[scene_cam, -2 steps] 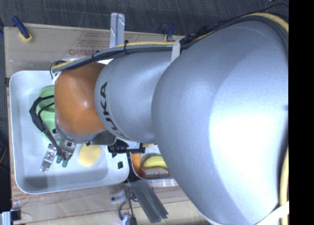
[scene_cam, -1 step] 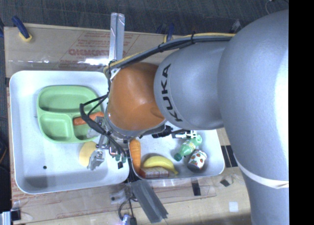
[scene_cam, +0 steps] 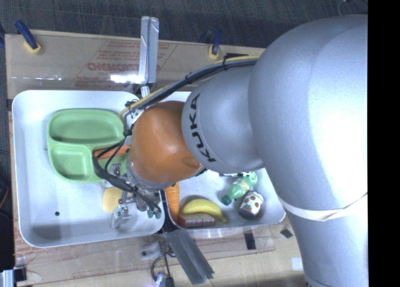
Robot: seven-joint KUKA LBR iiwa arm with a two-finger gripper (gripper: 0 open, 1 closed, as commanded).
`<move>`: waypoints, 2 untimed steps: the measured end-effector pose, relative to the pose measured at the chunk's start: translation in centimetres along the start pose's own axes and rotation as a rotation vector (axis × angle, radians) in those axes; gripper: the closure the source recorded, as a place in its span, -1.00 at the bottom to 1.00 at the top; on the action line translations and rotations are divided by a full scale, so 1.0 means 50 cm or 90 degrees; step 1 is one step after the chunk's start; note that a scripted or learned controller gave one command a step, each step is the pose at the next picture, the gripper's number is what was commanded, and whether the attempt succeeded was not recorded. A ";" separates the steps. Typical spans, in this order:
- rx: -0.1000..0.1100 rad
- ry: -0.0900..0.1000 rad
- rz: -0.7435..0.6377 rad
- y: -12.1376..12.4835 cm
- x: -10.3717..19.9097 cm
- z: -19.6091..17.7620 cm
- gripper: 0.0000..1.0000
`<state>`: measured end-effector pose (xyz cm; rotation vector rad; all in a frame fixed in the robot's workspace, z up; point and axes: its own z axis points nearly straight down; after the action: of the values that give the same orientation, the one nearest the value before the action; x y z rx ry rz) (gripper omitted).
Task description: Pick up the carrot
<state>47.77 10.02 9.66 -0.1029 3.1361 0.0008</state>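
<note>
My gripper point(scene_cam: 127, 209) hangs low over the near right corner of the left shallow white plastic bin point(scene_cam: 25, 154). It is a tangle of dull metal parts and dark cables, and from this slant I cannot tell whether it stands open or closed, nor whether it has hold of anything. A small rounded yellow object point(scene_cam: 110, 199) lies just beside it on the left; I cannot make out whether they touch.

My own grey arm point(scene_cam: 294, 117), smooth and glossy, with its orange band point(scene_cam: 159, 145) bulging above the wrist, hides much of both bins. The orange carrot point(scene_cam: 173, 193) shows as a narrow strip under that band, at the left edge of the right white bin point(scene_cam: 275, 217) — its ends are covered, so its full shape is unclear.

In the left bin sits a pale green two-compartment plastic tray point(scene_cam: 78, 139), matte and round-cornered, its right side cut off by the wrist. In the right bin, a curved yellow banana point(scene_cam: 201, 207) lies just right of the carrot, with a dark brownish bar point(scene_cam: 199, 221) just in front of it. Further right are a knobbly green toy point(scene_cam: 240, 187) and a rounded brown-and-white speckled object point(scene_cam: 251, 204) — both too small to identify.
</note>
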 end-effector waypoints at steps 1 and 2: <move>0.001 0.005 0.089 0.142 -0.186 0.012 -1.00; 0.000 0.000 0.000 0.216 -0.318 -0.165 -1.00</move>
<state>62.89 21.84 17.97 -0.1028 3.1366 0.0005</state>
